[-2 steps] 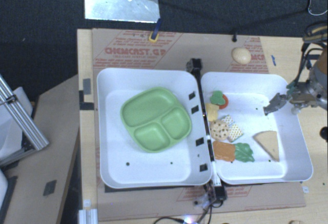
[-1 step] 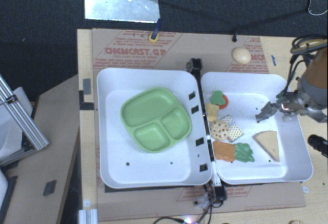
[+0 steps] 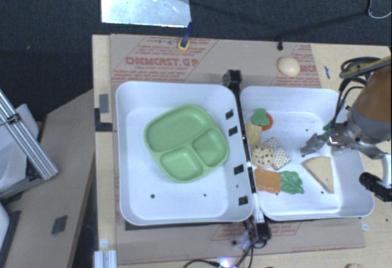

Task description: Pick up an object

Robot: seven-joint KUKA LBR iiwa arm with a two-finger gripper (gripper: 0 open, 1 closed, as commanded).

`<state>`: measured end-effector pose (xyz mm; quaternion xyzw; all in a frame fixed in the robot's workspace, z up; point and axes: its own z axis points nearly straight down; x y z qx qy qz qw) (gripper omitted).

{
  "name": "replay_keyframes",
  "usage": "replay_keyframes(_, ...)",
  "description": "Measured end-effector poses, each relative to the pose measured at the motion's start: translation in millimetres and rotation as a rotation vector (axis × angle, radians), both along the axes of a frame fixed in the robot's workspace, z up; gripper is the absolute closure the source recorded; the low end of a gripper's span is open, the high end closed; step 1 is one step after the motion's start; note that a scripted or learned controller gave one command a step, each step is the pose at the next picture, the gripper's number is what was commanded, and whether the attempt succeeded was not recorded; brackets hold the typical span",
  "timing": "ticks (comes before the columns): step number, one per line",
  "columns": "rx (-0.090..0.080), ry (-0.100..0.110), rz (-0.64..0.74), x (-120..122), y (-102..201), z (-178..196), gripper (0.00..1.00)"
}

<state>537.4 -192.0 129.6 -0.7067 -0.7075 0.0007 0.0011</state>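
Observation:
Several toy foods lie in the right bin (image 3: pixel 294 104). A green and red piece (image 3: pixel 261 118) and a yellow piece (image 3: pixel 253 134) sit by its left wall. Below them are a round cookie (image 3: pixel 262 157) and a checkered cracker (image 3: pixel 278 153). An orange block (image 3: pixel 267 181) and a green leafy piece (image 3: pixel 292 182) lie near the front. A tan wedge (image 3: pixel 321 173) rests at the front right. My gripper (image 3: pixel 313 145) hangs low over the right half of this bin, just above the wedge's upper left corner, with nothing visibly held.
The left bin (image 3: pixel 131 193) holds a green divided plate (image 3: pixel 187 143). A black divider (image 3: pixel 240 144) runs between the bins. A pale egg-shaped object (image 3: pixel 288 65) lies on the cardboard behind the right bin. The arm (image 3: pixel 373 107) covers the bin's right edge.

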Motion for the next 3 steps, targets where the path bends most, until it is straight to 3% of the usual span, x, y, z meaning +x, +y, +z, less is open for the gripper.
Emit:
replay_keyframes(1,-0.009,-0.02,0.002,5,-2,-41,0.0)
replay_keyframes(2,-0.002,-0.008,0.001,2,0,-34,1.0)
replay_keyframes(3,-0.002,-0.008,0.003,12,-1,13,1.0)
